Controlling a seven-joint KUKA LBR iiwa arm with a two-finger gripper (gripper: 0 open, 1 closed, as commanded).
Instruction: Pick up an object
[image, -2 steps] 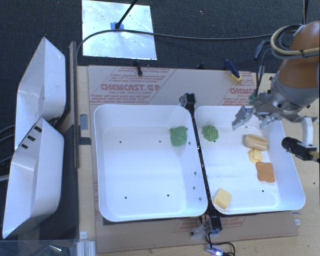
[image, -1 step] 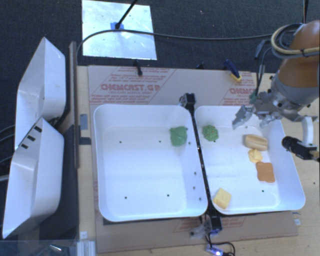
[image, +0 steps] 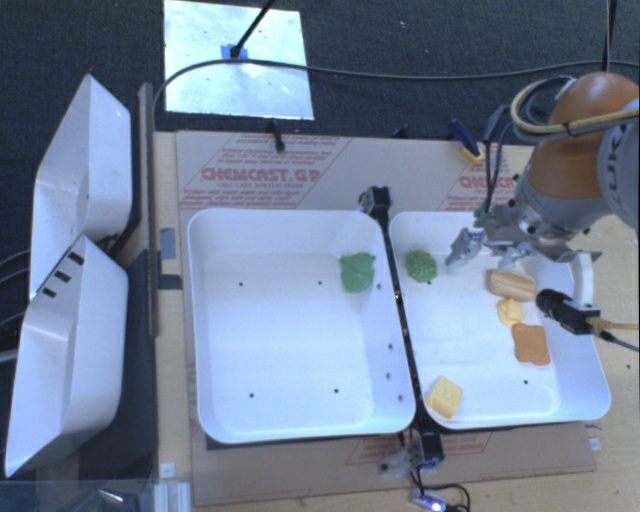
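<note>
The arm (image: 585, 150) reached in from three o'clock over the right bin (image: 470, 340), which sat touching the left bin (image: 280, 340) on the counter (image: 172, 420). The claw (image: 466, 247) hung over the right bin's eleven o'clock area, low and close to the white floor. Whether it was wide or narrow could not be told from this slant, and nothing could be seen held in it.

Just beside the claw, at its eight o'clock, lay a green lump (image: 421, 265), close to the wall shared by the two bins and apart from the claw. At the claw's four o'clock lay a tan roll (image: 512, 284), near the bin's middle. Directly at the roll's six o'clock sat a small yellow piece (image: 510, 311), just beside it. An orange slab (image: 531, 344) lay at five o'clock from that piece, near it. A yellow cube (image: 445, 396) rested well apart from the rest, in the bin's seven o'clock corner.

In the left bin, a second green lump (image: 357, 271) sat toward two o'clock, near the shared wall and roughly level with the first one across it.
</note>
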